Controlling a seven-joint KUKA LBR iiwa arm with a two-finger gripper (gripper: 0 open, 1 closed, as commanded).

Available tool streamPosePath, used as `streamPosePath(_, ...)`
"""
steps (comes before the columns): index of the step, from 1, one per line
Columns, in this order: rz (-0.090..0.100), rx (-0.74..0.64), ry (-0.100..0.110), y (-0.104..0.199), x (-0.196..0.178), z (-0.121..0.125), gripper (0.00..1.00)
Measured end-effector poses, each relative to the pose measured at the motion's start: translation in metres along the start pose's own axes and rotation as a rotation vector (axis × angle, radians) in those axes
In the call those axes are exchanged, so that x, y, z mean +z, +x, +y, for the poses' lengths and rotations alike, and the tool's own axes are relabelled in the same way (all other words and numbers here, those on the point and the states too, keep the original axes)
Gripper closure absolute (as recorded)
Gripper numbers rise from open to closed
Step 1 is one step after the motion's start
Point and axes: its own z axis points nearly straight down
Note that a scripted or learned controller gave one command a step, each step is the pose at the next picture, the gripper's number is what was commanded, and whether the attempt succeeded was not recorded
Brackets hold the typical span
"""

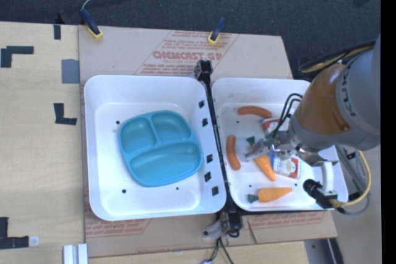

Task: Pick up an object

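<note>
Nearest the cam, at the right-hand white bin's near edge, lies an orange toy carrot w/ green stub, long axis along that edge; left of all this the left bin carries a blue three-compartment plastic plate. Moving right: an orange-red toy sausage lies lengthwise close to the divider wall, then the grey two-finger gripper sits mid-bin, tips pointing left toward that sausage, a second small orange carrot just below it. Can't tell finger spread or grip; probably sausage is target, approx. just left of the tips.
</note>
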Motion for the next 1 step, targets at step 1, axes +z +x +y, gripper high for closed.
streamPosePath(1, 0.003, 0.0, 0.001, 0.0001, -0.0112, 0.001, 1.0)
